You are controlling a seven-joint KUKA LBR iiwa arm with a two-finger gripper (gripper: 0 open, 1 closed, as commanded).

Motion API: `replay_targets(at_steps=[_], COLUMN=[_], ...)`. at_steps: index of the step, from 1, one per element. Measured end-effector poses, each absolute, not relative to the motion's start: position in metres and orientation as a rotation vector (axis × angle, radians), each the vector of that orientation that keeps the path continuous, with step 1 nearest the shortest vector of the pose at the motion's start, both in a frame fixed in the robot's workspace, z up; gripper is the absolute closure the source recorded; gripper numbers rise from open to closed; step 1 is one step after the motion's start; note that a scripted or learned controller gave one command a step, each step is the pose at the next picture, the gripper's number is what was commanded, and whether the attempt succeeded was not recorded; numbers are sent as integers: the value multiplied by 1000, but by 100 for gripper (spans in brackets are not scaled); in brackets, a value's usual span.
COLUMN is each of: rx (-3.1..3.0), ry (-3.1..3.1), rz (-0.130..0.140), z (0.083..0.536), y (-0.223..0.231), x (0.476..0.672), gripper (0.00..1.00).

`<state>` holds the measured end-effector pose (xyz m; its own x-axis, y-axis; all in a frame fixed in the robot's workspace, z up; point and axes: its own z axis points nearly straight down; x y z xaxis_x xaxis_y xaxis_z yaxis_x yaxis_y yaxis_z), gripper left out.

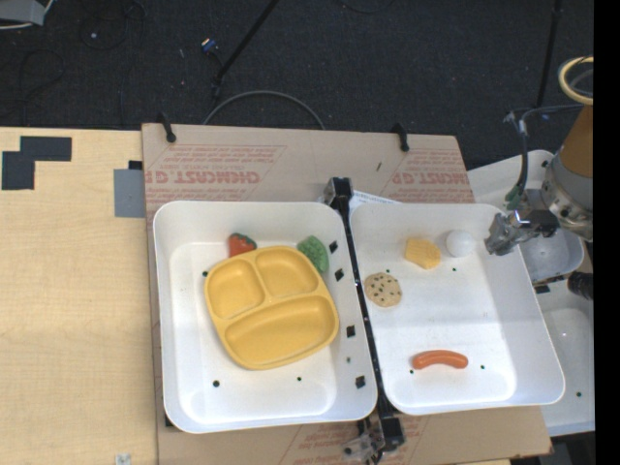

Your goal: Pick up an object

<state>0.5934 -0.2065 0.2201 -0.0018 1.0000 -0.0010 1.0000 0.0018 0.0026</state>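
Note:
The right bin point(523, 376) holds a yellow chunk point(422, 253), a white ball point(459, 243), a chocolate-chip cookie point(383, 289) and an orange-red sausage point(440, 360). In the left bin point(184, 395) lies a yellow divided plate point(271, 305), with a red piece point(240, 244) and a green piece point(314, 253) tucked behind it. My gripper point(504, 232) hangs at the right bin's upper right rim, just right of the white ball. Nothing shows between its fingers.
A black divider point(355, 303) runs between the two bins. Brown cardboard point(291, 168) lies under and behind them. A wooden bench top point(68, 308) stretches to the left. White gear and cables point(557, 250) crowd the right side near the arm.

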Motion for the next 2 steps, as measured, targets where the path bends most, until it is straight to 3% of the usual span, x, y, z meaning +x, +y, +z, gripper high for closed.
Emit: replay_targets(at_steps=[1, 2], rx=[2218, 2220], ry=[2223, 2230], rz=[1, -1], z=[246, 251], y=[-207, -151], x=[594, 575], gripper=[100, 100])
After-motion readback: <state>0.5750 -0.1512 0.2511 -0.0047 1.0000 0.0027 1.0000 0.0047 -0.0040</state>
